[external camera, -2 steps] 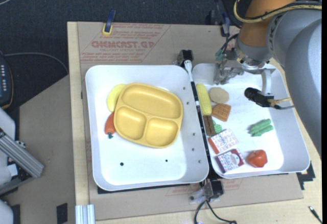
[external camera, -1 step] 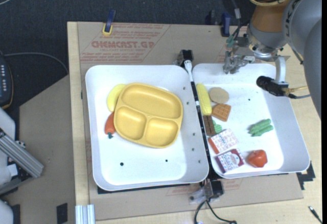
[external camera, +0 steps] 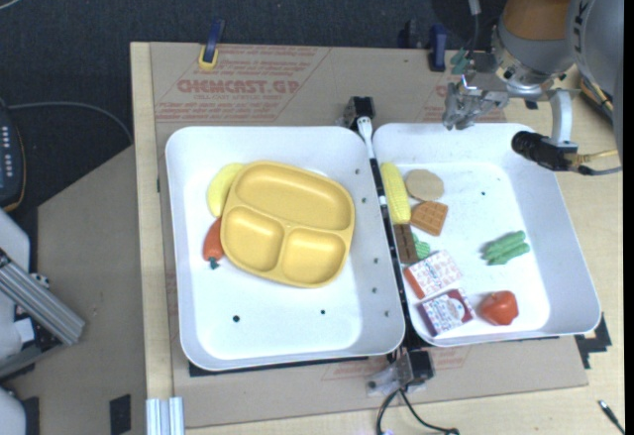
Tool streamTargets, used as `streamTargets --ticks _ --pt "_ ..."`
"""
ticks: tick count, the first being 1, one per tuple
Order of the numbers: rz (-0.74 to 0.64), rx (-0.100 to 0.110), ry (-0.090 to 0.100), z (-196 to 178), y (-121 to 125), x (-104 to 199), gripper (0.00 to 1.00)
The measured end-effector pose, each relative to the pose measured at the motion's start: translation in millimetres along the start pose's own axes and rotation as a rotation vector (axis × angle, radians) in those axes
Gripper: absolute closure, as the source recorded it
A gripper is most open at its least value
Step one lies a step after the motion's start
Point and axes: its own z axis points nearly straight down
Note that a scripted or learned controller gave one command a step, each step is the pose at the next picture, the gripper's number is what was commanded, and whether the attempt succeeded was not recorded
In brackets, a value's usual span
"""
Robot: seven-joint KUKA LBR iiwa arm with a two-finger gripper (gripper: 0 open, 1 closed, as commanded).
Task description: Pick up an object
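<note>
My gripper (external camera: 462, 116) hangs over the far rim of the right bin (external camera: 555, 225), with nothing visible between its fingers. Below it in that bin lie a yellow corn cob (external camera: 395, 191), a round tan cookie (external camera: 425, 185), a waffle piece (external camera: 429, 218), green beans (external camera: 505, 248), a red tomato-like piece (external camera: 498, 307) and two red-and-white packets (external camera: 439, 292). All these objects sit apart from the gripper, nearer the camera.
The left bin (external camera: 198, 304) bears a yellow divided tray (external camera: 287, 223), with a yellow banana-like piece (external camera: 219, 187) and a red-orange piece (external camera: 213, 243) at its left side. A black cylinder (external camera: 540, 150) juts from the arm over the right bin's far right corner.
</note>
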Motion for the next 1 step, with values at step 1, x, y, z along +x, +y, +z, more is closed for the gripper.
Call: streamTargets --ticks 1 --pt "0.0 0.002 0.0 -22.8 1.2 0.1 1.0"
